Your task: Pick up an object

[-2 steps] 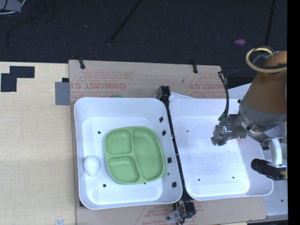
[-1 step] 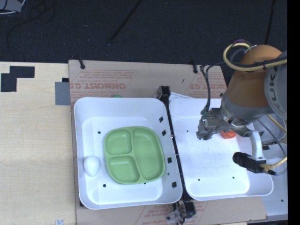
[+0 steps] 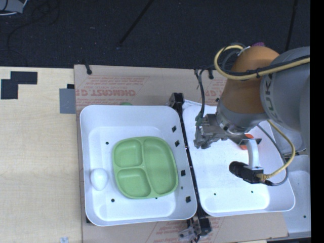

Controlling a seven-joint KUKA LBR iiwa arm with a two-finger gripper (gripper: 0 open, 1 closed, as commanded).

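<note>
The pale green plastic plate with three compartments (image 3: 144, 166) lies flat in the middle of the left shallow white bin (image 3: 132, 119). A small white egg-shaped object (image 3: 99, 178) rests just beside the plate's left edge, near the bin's wall. These are the clearest things to pick, but the two-finger gripper (image 3: 201, 138) is not over them: it hangs low in the right shallow white bin (image 3: 228, 199), close to the wall between the two bins. Whether the claw is released or clenched I cannot tell, because the wrist of the grey arm (image 3: 283, 85) partly covers it. Near it there is only a small orange thing (image 3: 246, 145), partly hidden, which I cannot identify. So the first risk, in my judgement, is that it closes on the bare floor of the bin. If the arm goes to the left bin, the flat plate offers little to grip except its rim, and the round white object could roll away when it is touched on one side.
</note>
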